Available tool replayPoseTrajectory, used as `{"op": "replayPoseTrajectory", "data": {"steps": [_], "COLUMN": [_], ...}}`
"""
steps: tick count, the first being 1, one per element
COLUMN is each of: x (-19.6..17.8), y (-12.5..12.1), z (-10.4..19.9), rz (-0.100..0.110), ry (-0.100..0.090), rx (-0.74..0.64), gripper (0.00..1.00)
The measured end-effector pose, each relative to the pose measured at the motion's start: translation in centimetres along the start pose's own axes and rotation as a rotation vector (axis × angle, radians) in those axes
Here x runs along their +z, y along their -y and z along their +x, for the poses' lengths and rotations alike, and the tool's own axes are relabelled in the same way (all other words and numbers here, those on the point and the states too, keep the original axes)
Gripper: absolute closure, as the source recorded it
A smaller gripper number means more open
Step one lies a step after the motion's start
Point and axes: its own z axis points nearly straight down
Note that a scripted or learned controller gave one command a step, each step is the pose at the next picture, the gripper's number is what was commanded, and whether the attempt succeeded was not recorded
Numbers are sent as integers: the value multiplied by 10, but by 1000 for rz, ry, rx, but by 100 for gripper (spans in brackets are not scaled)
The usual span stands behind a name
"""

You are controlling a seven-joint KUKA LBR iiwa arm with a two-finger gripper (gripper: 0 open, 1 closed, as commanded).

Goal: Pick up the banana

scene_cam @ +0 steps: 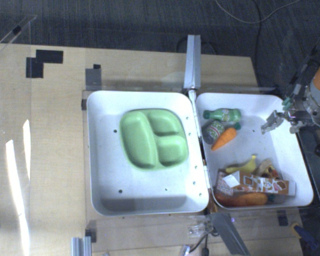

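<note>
1. Left bin (104,143): holds a green divided tray (153,137) w/ three compartments, sitting roughly mid-bin, tilted a bit.
2. Right bin (288,159): green bottle (222,114) lying on its side at the top left, a dark round item (213,128) just below it, a carrot (224,137) slanting beside that, touching it.
3. Right bin's lower edge: the banana (244,166) lies atop a pile, next to a printed box (253,184) and an orange-red item (244,199) under the box.
4. Gripper (272,122) hangs over the right bin's upper right part, well apart from the banana; nothing seen between its fingers. Open or clenched: can't tell, too small & blurry.
5. Arm cut off at right edge. Banana partly hidden by pile; a brownish item (268,168) by it is hard to ID.
</note>
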Motion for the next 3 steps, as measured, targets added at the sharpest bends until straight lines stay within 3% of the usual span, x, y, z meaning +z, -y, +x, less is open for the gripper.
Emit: {"op": "replayPoseTrajectory", "data": {"steps": [1,2,3], "x": [121,108,108], "y": [28,26,26], "z": [9,10,10], "rz": [-9,-16,-16], "ry": [2,3,3], "rx": [-158,-159,-159], "gripper": [0,100,0]}}
